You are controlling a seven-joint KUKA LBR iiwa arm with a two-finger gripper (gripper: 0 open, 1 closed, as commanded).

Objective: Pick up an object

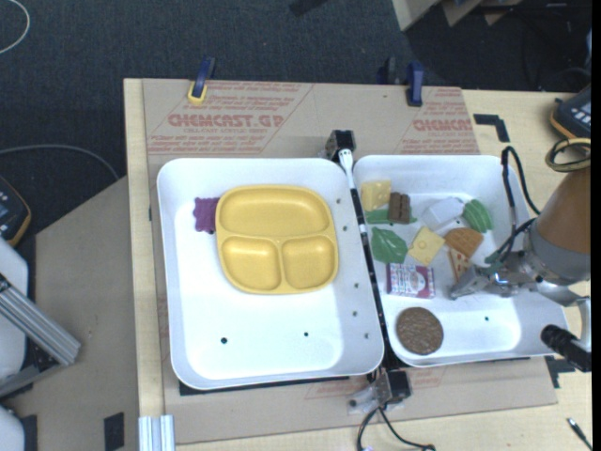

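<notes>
The right bin holds several toy food pieces. Among them are a brown round patty, a pink and white packet, a green leaf, a yellow cheese wedge and an orange-brown toast piece. My gripper reaches in from the right, low over the bin floor. It sits just below the toast piece and right of the packet. Nothing is visibly held in it.
Farther back in the right bin lie a pale yellow block, a brown bar, a white piece and a second green leaf. The left bin carries a yellow divided plate with a purple scrap beside it.
</notes>
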